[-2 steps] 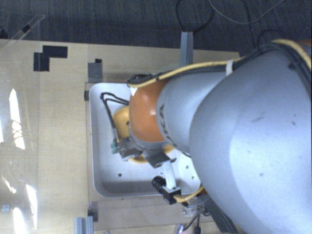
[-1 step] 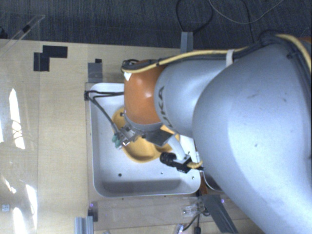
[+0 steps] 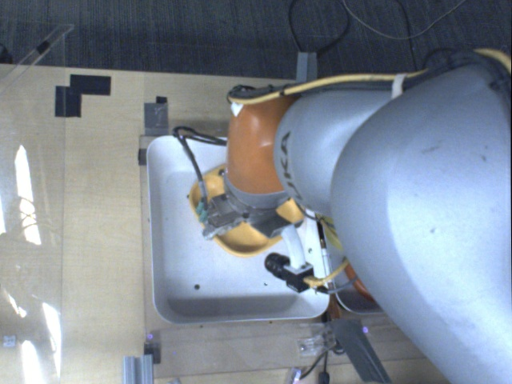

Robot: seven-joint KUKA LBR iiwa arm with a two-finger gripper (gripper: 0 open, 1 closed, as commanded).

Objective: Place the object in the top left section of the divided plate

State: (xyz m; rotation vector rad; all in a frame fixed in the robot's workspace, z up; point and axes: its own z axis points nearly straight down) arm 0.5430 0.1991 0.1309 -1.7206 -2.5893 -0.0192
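From my camera I see the arm coming in from the right side of the frame and covering most of the right half. Its orange band is near the centre, above the left white bin. Under the wrist, in the middle of this bin, there is a yellow plate; I can see only its rim at the left and lower side of the wrist, so I cannot tell which section is which. The gripper is down over the plate, at its left part, but the wrist hides the tips, and I cannot tell if it is apart or together. The object of the task I cannot make out; no thing is visible to me in the gripper. A black part with a cable hangs at the lower right of the wrist, just beside the plate rim.
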